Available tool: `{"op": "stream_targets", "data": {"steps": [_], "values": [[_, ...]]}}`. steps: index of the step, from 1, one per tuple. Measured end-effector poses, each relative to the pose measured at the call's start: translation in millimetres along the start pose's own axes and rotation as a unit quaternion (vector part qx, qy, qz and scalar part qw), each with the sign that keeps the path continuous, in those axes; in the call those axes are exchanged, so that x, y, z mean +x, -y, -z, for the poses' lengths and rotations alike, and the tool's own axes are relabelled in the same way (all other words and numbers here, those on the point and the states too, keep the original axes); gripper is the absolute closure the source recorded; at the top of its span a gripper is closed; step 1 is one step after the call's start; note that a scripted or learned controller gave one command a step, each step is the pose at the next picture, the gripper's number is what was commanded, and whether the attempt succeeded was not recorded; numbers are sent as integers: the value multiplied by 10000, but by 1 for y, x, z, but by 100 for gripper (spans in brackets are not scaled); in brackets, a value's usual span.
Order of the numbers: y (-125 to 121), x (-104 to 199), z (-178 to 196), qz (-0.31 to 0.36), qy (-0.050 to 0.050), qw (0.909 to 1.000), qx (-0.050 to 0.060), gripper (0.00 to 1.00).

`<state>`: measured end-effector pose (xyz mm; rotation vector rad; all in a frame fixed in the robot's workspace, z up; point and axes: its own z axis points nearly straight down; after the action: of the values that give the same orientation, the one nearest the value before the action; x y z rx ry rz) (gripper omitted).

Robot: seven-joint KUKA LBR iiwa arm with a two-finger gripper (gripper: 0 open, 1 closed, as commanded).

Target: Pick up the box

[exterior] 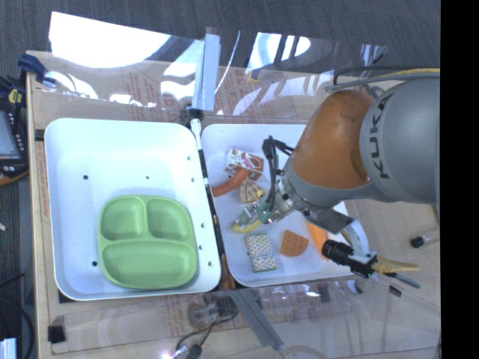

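Note:
A small flat box (260, 252) with a green-and-white check pattern lies near the front of the right bin (224, 144). The gripper (264, 211) hangs low over the middle of that bin, just above and behind the box, among a cluster of toy food. It sits over a yellow banana-like piece (245, 226). The grey and orange wrist (337, 152) covers the bin's right half. Nothing can be seen between the gripper and the box.
A red-and-white packet (245, 160), an orange sausage shape (225, 186), a tan slice (248, 193) and an orange wedge (294, 243) crowd the right bin. The left bin (75, 148) holds a green divided plate (147, 242).

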<state>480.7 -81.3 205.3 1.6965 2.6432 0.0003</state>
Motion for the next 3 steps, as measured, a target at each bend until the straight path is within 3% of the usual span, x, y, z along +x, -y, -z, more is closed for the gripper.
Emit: {"op": "stream_targets", "data": {"steps": [1, 2, 3], "values": [[0, 0, 0, -4, 2, 10000, 1, 0], [31, -58, -104, -4, -10, 10000, 12, 0], [30, -57, -94, 25, -11, 10000, 16, 100]]}}
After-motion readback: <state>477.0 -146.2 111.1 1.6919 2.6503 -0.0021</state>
